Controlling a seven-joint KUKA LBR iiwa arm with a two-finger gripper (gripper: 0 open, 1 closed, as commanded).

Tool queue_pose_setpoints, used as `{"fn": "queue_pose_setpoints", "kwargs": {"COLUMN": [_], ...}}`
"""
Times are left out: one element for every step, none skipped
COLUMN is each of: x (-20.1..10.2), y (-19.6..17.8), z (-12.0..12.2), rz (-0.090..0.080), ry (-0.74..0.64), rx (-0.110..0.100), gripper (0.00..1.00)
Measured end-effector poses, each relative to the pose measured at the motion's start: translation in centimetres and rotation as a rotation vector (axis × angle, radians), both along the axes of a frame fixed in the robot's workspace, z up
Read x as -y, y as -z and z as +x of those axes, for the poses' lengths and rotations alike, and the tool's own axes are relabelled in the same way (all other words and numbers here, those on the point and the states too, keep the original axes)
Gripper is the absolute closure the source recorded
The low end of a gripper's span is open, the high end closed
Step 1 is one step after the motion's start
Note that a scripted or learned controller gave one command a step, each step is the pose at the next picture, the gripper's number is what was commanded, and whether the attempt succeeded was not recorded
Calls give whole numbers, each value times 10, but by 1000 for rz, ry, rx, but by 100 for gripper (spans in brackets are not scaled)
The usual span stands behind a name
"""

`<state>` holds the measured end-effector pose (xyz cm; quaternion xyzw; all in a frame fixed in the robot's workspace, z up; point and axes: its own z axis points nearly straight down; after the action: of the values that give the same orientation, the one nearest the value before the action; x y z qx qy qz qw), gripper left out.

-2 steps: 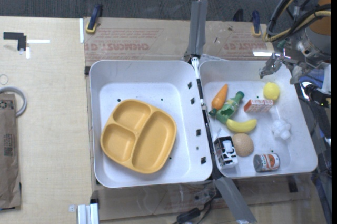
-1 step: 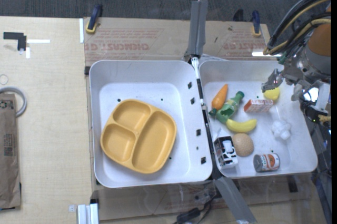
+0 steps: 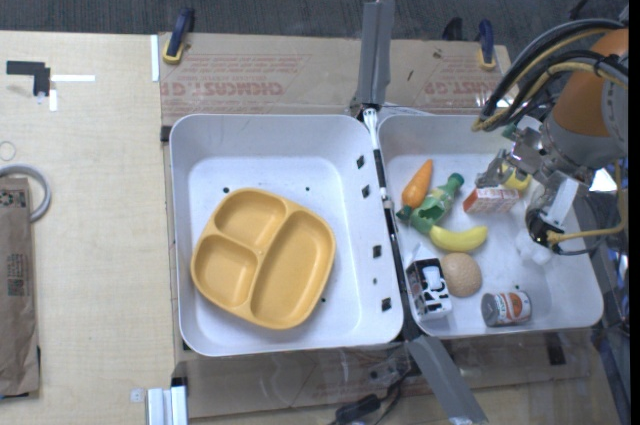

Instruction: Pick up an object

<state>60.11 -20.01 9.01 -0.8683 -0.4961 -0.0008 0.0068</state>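
In the right bin [image 3: 580,313], my gripper [image 3: 498,177] reaches in from the right and hangs low, right above a small red-and-white carton [image 3: 492,201]. A bit of something yellow [image 3: 516,181] shows beside the gripper. To its left lie an orange carrot [image 3: 418,181], a green bottle [image 3: 432,203] and a yellow banana [image 3: 459,236]. Nearer the front sit a tan round object [image 3: 461,274], a black-and-white box [image 3: 430,287] and a tin can [image 3: 505,307]. The gripper hides part of the carton's top.
The left bin [image 3: 200,153] holds a yellow divided plate [image 3: 263,256]. Hoses and the orange-banded wrist [image 3: 585,108] hang over the right bin's far right corner. A grey divider post [image 3: 376,43] stands between the bins at the back.
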Motion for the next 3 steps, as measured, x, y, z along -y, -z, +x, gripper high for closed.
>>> {"fn": "queue_pose_setpoints", "kwargs": {"x": [2,6,10], "y": [-3,-11,0], "z": [-15,-18,-62], "rz": [-1,-8,-13], "ry": [219,220,609], "rx": [7,2,-5], "gripper": [0,100,100]}}
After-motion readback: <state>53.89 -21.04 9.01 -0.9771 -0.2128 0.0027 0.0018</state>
